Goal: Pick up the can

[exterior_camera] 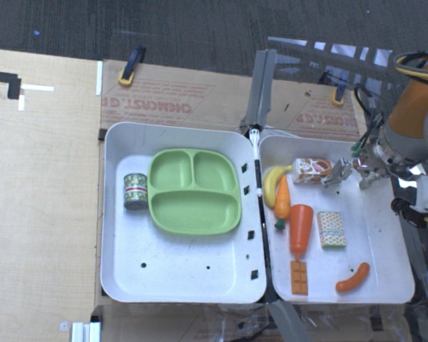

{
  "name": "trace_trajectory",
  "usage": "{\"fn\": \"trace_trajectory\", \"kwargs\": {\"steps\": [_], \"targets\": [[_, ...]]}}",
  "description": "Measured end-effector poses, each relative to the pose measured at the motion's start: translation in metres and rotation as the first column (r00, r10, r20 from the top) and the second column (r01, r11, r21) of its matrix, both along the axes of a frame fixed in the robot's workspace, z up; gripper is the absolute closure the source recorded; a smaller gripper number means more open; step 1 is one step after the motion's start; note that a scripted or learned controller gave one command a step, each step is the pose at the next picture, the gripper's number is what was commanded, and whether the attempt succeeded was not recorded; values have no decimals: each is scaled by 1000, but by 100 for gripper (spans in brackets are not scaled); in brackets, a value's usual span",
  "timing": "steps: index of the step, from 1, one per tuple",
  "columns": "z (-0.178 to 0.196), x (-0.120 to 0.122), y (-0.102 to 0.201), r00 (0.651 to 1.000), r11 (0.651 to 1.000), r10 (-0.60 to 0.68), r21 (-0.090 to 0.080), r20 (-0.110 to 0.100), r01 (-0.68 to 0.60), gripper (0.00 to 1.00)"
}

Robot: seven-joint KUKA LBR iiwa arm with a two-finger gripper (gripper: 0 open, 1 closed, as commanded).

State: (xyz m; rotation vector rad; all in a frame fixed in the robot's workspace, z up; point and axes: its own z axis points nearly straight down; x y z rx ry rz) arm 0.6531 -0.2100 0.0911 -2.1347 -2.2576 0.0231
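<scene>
Camera view has the can (135, 191) untouched by the left bin's (108, 269) left wall, gripper (346, 171) way off over the right bin (402, 280), can't tell its state, so basically everything's left.

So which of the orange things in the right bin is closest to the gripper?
The small carrot, beside the banana at the bin's left wall. The bigger carrot and the sausage lie farther from the gripper.

Plastic, wood and metal under flat light

Bins (116, 270) are smooth white plastic with a slight sheen; the green plate (195, 195) looks matt plastic, the can (135, 192) wears a paper-like label, the tabletop (32, 203) is pale wood grain, cardboard (176, 96) lies behind
</scene>
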Motion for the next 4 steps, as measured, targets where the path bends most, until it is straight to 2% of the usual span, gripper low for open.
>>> {"fn": "trace_trajectory", "kwargs": {"steps": [1, 2, 3, 4], "targets": [[3, 4, 59, 967, 967, 254, -14, 29, -254, 0], [-1, -13, 109, 996, 996, 84, -16, 27, -83, 0], [9, -12, 109, 996, 996, 83, -16, 29, -83, 100], [101, -24, 136, 945, 946, 324, -15, 37, -323, 100]]}}
